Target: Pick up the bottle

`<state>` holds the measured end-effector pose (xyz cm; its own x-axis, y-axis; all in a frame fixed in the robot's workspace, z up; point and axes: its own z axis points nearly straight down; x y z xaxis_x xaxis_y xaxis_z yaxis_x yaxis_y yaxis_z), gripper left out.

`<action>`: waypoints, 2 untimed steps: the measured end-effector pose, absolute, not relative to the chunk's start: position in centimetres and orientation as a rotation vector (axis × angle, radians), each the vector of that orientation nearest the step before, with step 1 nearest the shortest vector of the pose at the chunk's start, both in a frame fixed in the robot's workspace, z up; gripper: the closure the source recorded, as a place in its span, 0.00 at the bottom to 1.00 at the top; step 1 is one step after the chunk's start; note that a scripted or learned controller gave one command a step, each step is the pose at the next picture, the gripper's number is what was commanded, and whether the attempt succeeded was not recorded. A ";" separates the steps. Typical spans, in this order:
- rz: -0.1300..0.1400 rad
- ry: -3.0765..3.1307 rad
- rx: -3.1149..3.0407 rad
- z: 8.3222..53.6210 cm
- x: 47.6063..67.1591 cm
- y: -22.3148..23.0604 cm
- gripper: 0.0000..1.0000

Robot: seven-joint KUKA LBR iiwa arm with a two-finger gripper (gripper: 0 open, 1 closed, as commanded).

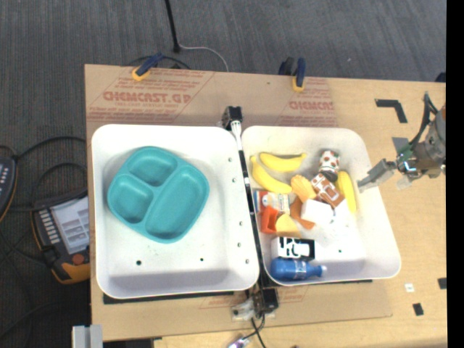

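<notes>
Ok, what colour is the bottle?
Blue, lying at the right bin's near edge; the bottle shows in the camera view.

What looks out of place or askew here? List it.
Little stands out. The blue bottle lies on its side against the right bin's near wall. Toys there are heaped together. The teal plate sits flat in the left bin.

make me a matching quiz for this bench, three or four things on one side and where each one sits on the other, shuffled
Things:
1. teal plastic divided plate
2. blue plastic bottle lying on its side
3. yellow banana
4. robot's pincer

Places:
A. near edge of the right bin
B. over the right bin's right rim
C. middle of the left bin
D. far part of the right bin

Pairs: 1-C, 2-A, 3-D, 4-B
</notes>
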<state>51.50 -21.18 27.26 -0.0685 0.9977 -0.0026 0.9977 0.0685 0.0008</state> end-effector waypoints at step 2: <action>-0.001 2.561 1.819 25.7 48.7 -22.4 1.00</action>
<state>48.68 -22.37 25.69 -0.3291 0.9443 -0.0006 0.9443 0.3291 -0.0001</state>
